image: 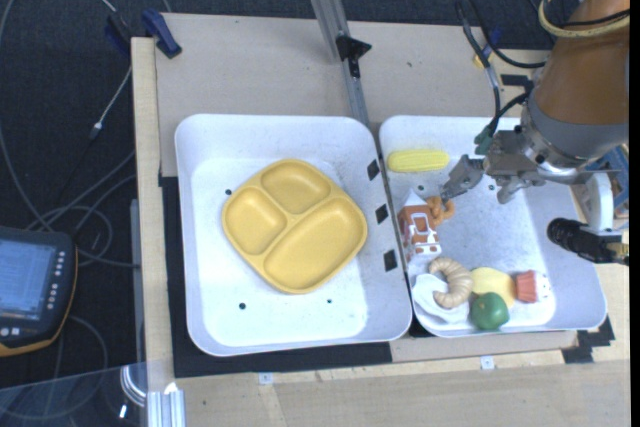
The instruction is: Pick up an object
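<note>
1. Though a small orange-and-white carton lies near the centre of the frame, its printing is too small to read, and no other writing can be made out.
2. Just above and right of the carton, the gripper hangs over the right bin; whether its jaws are parted or closed cannot be told from this angle.
3. A small orange piece sits right under the gripper's lower edge, touching or nearly touching the carton's upper end; it cannot be seen whether the gripper has it.
4. The carton's long axis runs roughly top to bottom in the frame, close to the bin's left wall.
5. A yellow corn cob lies crosswise, left to right, at the bin's upper left.
6. Crowded at the bin's lower edge are a tan pretzel-like piece, a yellow fruit, a green ball and a small red-and-white item.
7. A yellow divided plate rests tilted in the left bin, centre-left of the frame.
</note>
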